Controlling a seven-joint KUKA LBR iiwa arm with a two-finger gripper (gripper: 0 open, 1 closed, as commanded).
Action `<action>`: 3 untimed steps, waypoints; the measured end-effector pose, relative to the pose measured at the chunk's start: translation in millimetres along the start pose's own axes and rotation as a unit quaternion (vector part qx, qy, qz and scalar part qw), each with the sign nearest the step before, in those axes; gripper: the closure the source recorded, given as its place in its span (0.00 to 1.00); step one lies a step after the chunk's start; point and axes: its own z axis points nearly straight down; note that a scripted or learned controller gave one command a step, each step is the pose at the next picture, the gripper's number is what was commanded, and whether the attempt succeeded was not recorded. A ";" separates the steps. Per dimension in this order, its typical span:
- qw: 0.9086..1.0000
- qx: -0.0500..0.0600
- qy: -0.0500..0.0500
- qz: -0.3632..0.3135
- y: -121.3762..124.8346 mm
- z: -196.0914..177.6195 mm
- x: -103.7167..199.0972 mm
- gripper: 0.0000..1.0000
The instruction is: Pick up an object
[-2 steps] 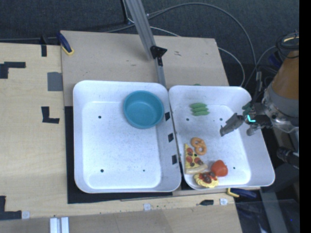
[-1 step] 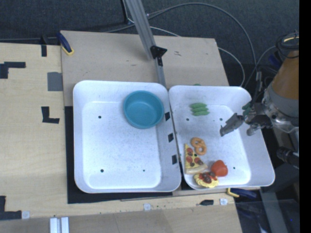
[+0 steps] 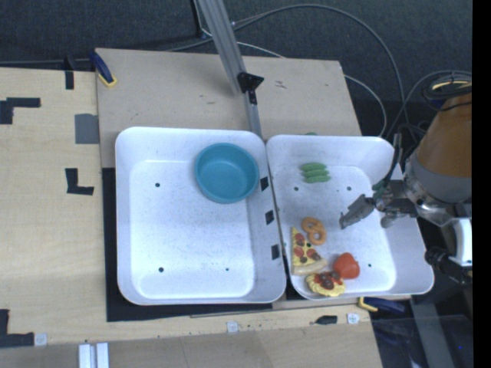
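In the right bin (image 3: pixel 383 153) lie several small items: a green pea pod (image 3: pixel 314 172), a brown pretzel (image 3: pixel 312 230), a pizza slice (image 3: pixel 302 253), a red tomato (image 3: pixel 346 266) and a yellow and red piece (image 3: pixel 325 284). A blue bowl (image 3: pixel 226 172) stands at the back of the left bin (image 3: pixel 153 236). My gripper (image 3: pixel 368 216) hangs over the right side of the right bin, to the right of the pretzel and above the tomato. It is open and nothing sits between its fingers.
The two white bins meet along a shared rim (image 3: pixel 270 213) with black clips. A grey metal pole (image 3: pixel 222 37) slants down to the back of that rim. Cables (image 3: pixel 383 67) loop behind the right bin.
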 end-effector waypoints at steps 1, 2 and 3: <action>1.000 0.000 0.000 -0.001 -4.6 48.5 9.0 0.00; 1.000 0.001 0.000 0.000 -5.6 111.5 10.2 0.00; 1.000 -0.001 0.000 0.000 -4.7 99.1 10.0 1.00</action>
